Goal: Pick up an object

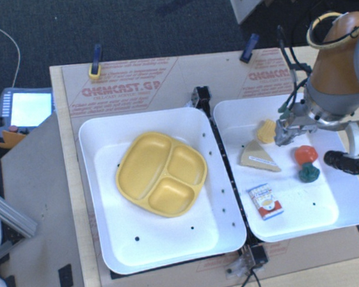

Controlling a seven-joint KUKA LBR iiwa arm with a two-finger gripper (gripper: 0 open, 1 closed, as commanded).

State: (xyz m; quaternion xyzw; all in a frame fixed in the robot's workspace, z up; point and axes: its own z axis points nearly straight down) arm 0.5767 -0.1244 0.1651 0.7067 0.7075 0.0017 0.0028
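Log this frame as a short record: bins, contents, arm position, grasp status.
left bin: holds a yellow divided plate
right bin: holds a yellow chunk, a pale wedge, a red piece, a dark green piece, a small red-and-white carton
arm: reaching in from the right, gripper low over the right bin, beside the yellow chunk
grasp status: nothing seen held; jaw state unclear

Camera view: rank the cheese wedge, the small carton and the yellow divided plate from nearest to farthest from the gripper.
From the gripper, in the right bin:
1. Cheese wedge, just to its lower left in the same bin.
2. Small carton, farther toward the near edge of that bin.
3. Yellow divided plate, across the divider in the left bin.
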